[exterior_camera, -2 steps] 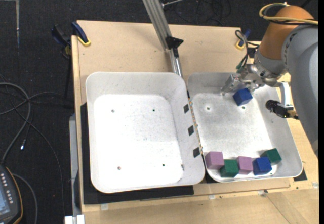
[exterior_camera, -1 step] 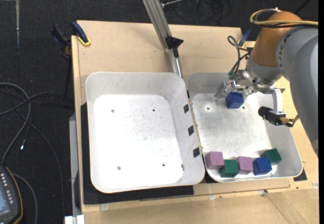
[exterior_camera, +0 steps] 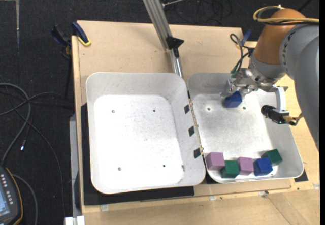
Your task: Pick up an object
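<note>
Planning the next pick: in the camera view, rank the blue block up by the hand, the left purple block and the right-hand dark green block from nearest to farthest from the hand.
1. Blue block, right at the hand.
2. Dark green block, right bin's near right corner.
3. Left purple block, near left corner; close to the green one, hard to separate.

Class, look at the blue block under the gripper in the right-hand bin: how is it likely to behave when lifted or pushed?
The blue block looks like a small, solid cube, so probably stiff and light. Its flat faces suggest it would slide on the right bin floor, not roll. It appears tilted at the gripper, so it might slip or twist.
</note>
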Tool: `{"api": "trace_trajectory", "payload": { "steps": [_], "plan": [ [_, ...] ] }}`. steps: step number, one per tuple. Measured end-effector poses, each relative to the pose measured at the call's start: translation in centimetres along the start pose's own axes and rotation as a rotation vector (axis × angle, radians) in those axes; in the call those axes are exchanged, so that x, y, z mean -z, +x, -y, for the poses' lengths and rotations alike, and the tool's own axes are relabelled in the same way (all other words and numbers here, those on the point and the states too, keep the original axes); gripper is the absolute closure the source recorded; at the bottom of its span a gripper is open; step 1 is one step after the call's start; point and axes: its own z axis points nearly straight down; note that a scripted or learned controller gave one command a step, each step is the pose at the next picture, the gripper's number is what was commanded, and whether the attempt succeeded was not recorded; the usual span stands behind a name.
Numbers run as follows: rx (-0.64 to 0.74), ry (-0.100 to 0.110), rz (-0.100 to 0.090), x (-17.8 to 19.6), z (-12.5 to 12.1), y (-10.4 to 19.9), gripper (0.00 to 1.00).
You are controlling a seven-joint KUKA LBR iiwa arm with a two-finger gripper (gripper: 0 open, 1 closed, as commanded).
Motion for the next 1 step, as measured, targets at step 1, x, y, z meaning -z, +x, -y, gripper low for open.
{"api": "trace_trajectory", "payload": {
  "steps": [1],
  "plan": [
    [0.003, -0.004, -0.004, 4.95, -0.92, 6.13, 1.00]
  ]
}}
